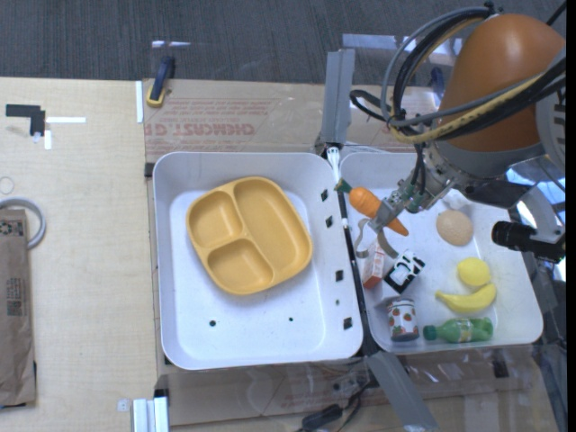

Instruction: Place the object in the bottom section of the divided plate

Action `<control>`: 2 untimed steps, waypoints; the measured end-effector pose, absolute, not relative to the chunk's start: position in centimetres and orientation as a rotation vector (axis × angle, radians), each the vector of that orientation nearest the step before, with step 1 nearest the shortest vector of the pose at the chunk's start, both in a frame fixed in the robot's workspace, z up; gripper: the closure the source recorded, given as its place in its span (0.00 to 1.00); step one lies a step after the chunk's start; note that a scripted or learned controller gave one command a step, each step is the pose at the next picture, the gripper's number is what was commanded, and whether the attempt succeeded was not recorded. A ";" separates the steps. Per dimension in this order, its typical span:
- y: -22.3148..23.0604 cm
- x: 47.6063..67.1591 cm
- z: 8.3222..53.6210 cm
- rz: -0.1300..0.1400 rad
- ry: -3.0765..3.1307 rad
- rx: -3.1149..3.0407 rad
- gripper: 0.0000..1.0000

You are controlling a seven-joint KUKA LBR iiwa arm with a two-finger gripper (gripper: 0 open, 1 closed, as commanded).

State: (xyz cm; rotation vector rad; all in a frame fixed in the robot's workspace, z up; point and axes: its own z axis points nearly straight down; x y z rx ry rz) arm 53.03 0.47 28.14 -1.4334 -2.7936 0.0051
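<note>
Orange carrot (369, 204) is sitting by pincer (389, 220); grip unclear, I cannot tell. Seat it before crossing to plate (249, 234).

Banana (468, 300), bottle (460, 331), perhaps an egg (454, 228).

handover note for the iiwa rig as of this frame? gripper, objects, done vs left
Gripper: low in the right bin, at the carrot; can't tell if it has a grip.
Divided plate: in the left bin, all three sections bare.
Other things in the right bin: egg-like ball, lemon, banana, green bottle, small can, black-and-white cube.
Done: nothing placed.
Left: secure an object, carry it over, set it in the plate's bottom section.
</note>
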 end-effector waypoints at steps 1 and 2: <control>5.7 54.2 24.9 0.004 -2.990 -0.953 1.00; 5.5 54.4 25.7 0.006 -2.988 -0.960 1.00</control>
